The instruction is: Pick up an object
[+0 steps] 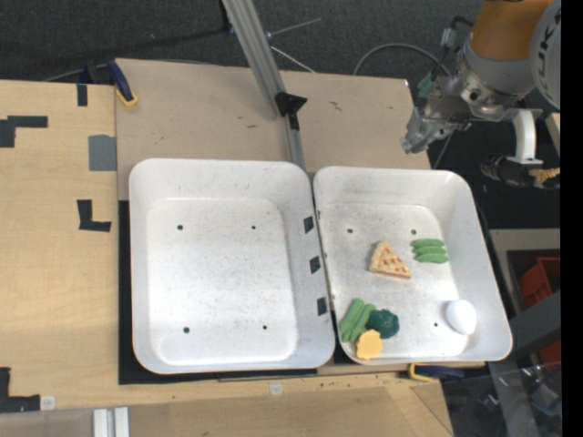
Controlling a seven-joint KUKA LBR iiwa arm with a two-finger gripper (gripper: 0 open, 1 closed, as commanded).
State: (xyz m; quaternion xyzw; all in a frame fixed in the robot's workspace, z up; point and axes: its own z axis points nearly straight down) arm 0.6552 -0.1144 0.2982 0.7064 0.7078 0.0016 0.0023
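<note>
Arm: grey robot arm (pixel 510 25) with an orange band, reaching in at the upper right of the view, above the far right corner of the worktop (pixel 209 116).
Claw: the claw (pixel 417 140) hangs just beyond the far rim of the right bin, over the worktop edge; whether it is spread or pressed together cannot be told, and nothing is seen in it.
Right bin: shallow white bin (pixel 455 189) holding all the small things.
Waffle wedge: a tan, triangular toy waffle slice (pixel 390 261) lies near the middle of the right bin, well apart from the claw, toward the near side.
Green pods, right: a pair of green pea pods (pixel 430 250) lies just beside the wedge, on its right.
Green pods, near: another cluster of green pods (pixel 355 318) lies at the near left of the right bin, beside the dividing rim.
Dark green piece: a small dark green lump (pixel 385 322) touches that cluster.
Yellow piece: a small yellow piece (pixel 369 344) sits just in front of the dark green lump, at the near rim.
White ball: a white egg-like ball (pixel 460 317) rests in the near right corner.
Left bin: shallow white bin (pixel 219 262) beside the right one, their rims meeting.
Post: a slanted metal post (pixel 260 48) rises from between the two bins at the far side.
</note>
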